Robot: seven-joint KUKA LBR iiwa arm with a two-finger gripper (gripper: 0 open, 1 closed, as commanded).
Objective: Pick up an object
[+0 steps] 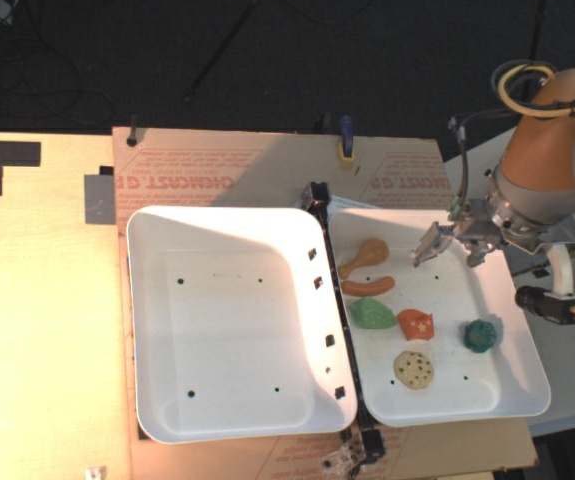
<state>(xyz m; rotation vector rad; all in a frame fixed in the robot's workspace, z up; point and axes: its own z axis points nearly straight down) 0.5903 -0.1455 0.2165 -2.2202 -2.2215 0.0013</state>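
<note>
Status: no object lifted; the full pick remains. Nearest the camera in the right white bin point(527, 393) lie a round tan speckled cookie point(413, 370) and a dark green knobbly ball point(481, 335). Beyond them lie a red tomato-like piece point(416, 323), a flat green leaf shape point(371, 314), an orange sausage point(367, 287) and a tan drumstick point(364, 257). My gripper point(449, 243) hovers above the far right corner; I cannot tell whether it is released or clenched.

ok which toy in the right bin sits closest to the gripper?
The tan drumstick-shaped toy, at the bin's upper left. It lies just left of the gripper; the sausage, green piece and others lie lower down.
</note>
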